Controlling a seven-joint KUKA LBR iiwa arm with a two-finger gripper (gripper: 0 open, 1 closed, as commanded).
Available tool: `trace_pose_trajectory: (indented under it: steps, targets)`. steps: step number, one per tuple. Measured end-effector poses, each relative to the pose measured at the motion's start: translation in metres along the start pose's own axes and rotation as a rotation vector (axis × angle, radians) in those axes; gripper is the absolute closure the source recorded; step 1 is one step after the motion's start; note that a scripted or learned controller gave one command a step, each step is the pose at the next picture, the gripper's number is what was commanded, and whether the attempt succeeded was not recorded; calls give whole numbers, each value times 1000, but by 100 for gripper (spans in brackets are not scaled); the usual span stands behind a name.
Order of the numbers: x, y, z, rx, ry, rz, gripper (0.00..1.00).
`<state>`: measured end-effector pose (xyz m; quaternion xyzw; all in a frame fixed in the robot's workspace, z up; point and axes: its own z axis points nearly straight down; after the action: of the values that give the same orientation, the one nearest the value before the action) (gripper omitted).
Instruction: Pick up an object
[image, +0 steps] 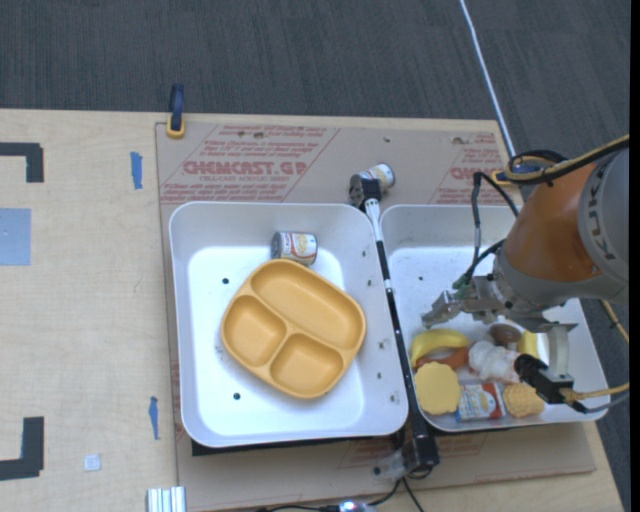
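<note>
Gripper (497, 330) hangs low over the right bin (430, 255), among toy food heaped along its near edge: a banana (437, 344), a yellow round piece (437, 388), a small packet (479, 402). Whether it grips anything, I cannot tell.

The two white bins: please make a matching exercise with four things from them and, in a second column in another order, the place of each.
Things:
1. yellow plastic divided plate
2. small tin can with a printed label
3. yellow toy banana
4. round yellow toy disc

Places:
A. right bin, near its front left corner
B. left bin, in the middle
C. left bin, against the far wall
D. right bin, just behind the disc

Pairs: 1-B, 2-C, 3-D, 4-A
</note>
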<state>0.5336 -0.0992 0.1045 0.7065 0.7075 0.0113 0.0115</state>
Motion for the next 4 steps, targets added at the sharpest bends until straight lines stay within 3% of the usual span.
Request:
trace_pose_trajectory:
  steps: [1, 2, 3, 4]
  targets:
    - [8, -7, 19, 29, 0, 1, 0]
    - [5, 25, 20, 29, 0, 1, 0]
    - [-26, -47, 17, 28, -2, 3, 0]
    - [-26, -44, 7, 22, -4, 3, 100]
